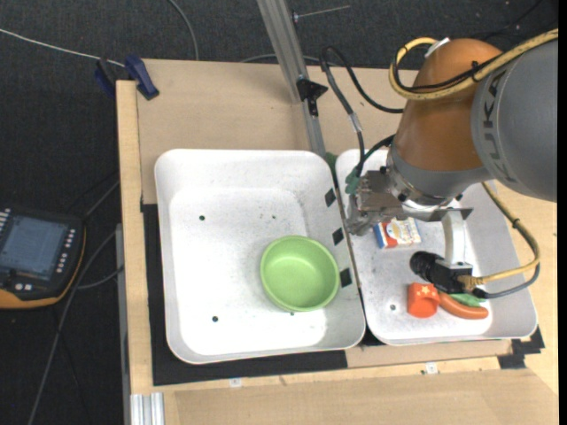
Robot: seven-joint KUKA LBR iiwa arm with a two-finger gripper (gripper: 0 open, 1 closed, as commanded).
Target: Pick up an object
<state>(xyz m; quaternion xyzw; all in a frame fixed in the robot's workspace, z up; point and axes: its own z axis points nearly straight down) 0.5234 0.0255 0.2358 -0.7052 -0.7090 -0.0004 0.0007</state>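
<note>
1 fixed cam, mounted above bench (239,91), looking down at a slant. Mid range: both white bins in frame, left bin (190,180) whole, right bin (514,312) partly behind the arm (469,122), which enters from frame right. Dark floor along top & left edges.

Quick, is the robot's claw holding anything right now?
Gripper: cannot be told. It hangs over the right bin, near the small box, with its tip hidden under the wrist.
</note>
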